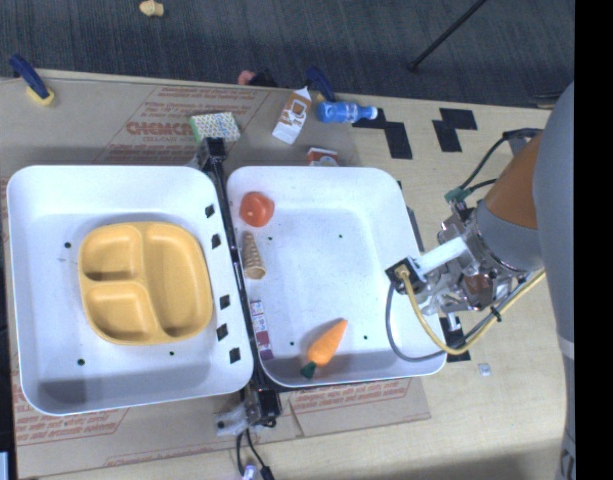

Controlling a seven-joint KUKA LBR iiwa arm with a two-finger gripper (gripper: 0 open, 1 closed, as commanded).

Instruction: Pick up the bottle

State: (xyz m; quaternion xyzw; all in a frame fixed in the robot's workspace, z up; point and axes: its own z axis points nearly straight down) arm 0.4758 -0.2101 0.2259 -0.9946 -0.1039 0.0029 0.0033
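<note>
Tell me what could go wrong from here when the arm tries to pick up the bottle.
1. The blue bottle lies on its side outside both bins, beyond the right bin's far rim; it may roll when touched.
2. A small carton lies close beside it and could be hit or grabbed instead.
3. The end effector sits at the right bin's right edge, so it may clip the rim on the way.

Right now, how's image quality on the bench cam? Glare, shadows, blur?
Camera view: lighting is even and soft; the white bins read bright but keep their edges, with faint grey shadow along the inner walls. The blue bottle outside the bins is small and soft-edged. The gripper is a cluttered blur of cables. The orange carrot and yellow tray are fairly sharp.
</note>
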